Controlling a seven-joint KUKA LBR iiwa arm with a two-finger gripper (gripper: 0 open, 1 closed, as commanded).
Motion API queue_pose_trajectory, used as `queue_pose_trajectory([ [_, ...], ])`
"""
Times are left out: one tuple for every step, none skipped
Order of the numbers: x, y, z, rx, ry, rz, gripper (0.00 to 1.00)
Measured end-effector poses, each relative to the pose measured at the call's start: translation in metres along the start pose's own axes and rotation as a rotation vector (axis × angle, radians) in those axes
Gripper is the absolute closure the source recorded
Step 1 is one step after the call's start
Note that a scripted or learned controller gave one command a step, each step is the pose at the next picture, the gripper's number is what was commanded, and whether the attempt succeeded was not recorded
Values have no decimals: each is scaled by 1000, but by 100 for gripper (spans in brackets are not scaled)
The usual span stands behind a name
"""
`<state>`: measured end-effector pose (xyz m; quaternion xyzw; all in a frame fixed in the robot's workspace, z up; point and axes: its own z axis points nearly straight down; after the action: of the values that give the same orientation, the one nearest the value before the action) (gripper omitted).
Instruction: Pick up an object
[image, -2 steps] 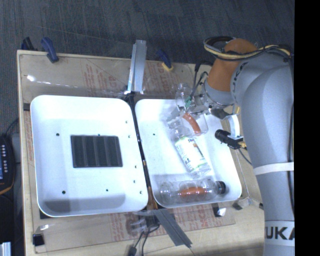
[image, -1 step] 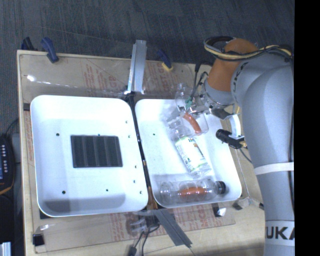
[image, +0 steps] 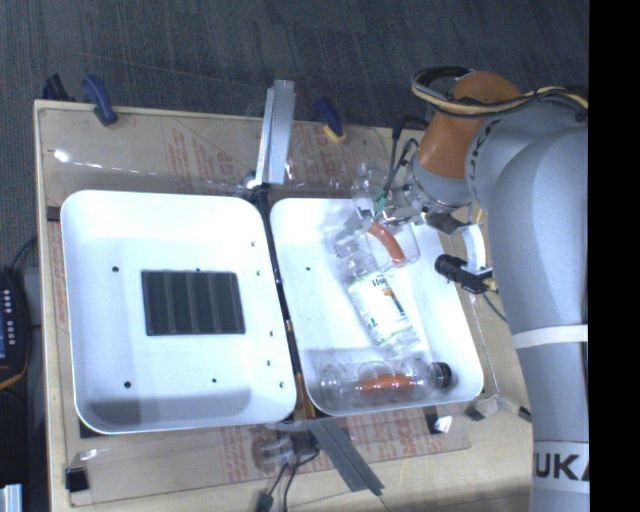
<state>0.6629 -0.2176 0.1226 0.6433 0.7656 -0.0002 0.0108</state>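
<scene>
Two shallow white bins sit side by side on a wooden bench (image: 60, 150), their inner rims nearly touching along a dark seam. The left bin (image: 90, 260) holds one dark ribbed tray (image: 193, 302) near its middle, with bare white floor on every side of it. The right bin (image: 300, 300) is more crowded: a clear plastic bottle (image: 378, 300) with a white and green label lies slantwise down its middle, and a second clear bottle (image: 385, 380) with a dark cap lies along the near rim. Open floor remains along this bin's left wall and in its right half. The grey arm (image: 540, 230) enters from the right, its orange band above the bin's far right corner. The gripper (image: 385, 215) is at the upper end of the labelled bottle; whether it is apart or together cannot be made out, nor whether it touches the bottle
</scene>
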Motion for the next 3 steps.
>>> queue_pose_trajectory([
  [35, 2, -73, 16, 16, 28, 100],
  [78, 5, 26, 24, 17, 145, 100],
  [151, 21, -72, 18, 17, 133, 100],
])
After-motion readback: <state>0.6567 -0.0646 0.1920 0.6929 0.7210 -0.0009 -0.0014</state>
